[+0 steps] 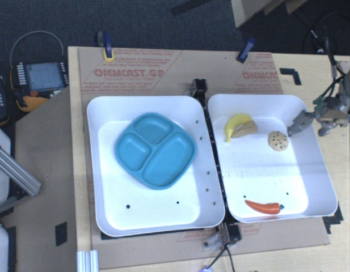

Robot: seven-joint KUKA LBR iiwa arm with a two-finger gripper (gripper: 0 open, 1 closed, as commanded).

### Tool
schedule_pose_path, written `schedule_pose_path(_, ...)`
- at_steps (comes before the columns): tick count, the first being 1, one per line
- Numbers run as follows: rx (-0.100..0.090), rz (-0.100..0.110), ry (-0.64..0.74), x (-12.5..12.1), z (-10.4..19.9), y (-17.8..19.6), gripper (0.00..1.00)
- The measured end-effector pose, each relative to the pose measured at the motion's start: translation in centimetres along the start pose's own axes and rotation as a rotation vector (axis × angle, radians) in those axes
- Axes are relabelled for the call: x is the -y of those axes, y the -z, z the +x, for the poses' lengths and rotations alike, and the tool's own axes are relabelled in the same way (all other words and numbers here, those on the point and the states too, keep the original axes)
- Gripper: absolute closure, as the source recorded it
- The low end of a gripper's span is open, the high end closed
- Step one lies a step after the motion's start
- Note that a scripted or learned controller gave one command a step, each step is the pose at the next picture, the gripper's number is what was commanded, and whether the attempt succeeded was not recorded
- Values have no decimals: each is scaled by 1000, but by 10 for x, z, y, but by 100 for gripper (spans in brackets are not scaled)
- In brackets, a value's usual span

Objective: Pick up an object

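In the right bin [311,177] lie a yellow banana [237,126] at the back, a round speckled cookie [278,141] beside it, and a red chili pepper [263,207] near the front wall. My gripper [311,127] hovers over the bin's back right rim, just right of the cookie. Its two fingers stand apart and open, with nothing between them. One grey fingertip [297,124] points toward the cookie without touching it.
The left bin [106,197] holds a blue divided plate [156,150] near its middle. A black clamp [198,86] sits between the bins at the back. Cardboard edges the bench all round.
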State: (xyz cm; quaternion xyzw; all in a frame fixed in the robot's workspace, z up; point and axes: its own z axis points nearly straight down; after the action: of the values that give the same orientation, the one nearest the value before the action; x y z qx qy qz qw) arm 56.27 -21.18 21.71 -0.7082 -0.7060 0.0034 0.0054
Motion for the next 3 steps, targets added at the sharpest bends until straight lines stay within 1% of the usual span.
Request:
schedule_pose_path(1, 3, -12, 3, -3, 0, 7, 0)
schedule_pose_path(2, 1, -6, 4, -4, 5, -37, 0)
schedule_pose_path(3, 0, -5, 3, -6, 11, -99, 0)
